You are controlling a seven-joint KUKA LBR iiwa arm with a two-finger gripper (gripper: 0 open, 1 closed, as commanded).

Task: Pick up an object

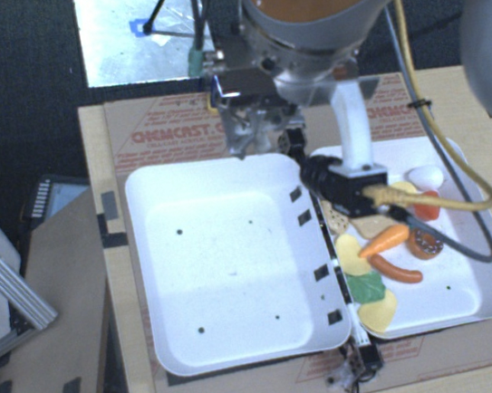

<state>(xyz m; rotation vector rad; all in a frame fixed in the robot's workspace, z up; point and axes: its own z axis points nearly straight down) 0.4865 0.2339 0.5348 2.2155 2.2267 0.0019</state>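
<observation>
You look down on a bench [171, 124] covered with brown cardboard that carries red printed letters. Two shallow white bins sit on it side by side, touching along a middle seam with small dark clips. Around the bench the floor is dark, and a bright patch lies at the top left. At the left edge you see a tilted metal rail [2, 278].

The left bin [228, 258] shows its bare white floor with a few small dark dots. The right bin [479, 284] holds the objects, all gathered near the seam and the centre: an orange carrot [385, 239], a red sausage [396, 269] just below it, a green leaf-shaped piece [366, 287], two pale yellow pieces [378, 312], a round brown item [425, 245], a red piece [426, 207] and a white egg-like item [426, 178].

The arm comes in from the top right, with a yellow hose and a dark cable looping over the right bin. The gripper [260, 138] hangs above the far rim of the left bin, well apart from the pile of objects. I cannot tell its state from this angle, and nothing is visible in it.

The near right corner of the right bin has free white floor.
</observation>
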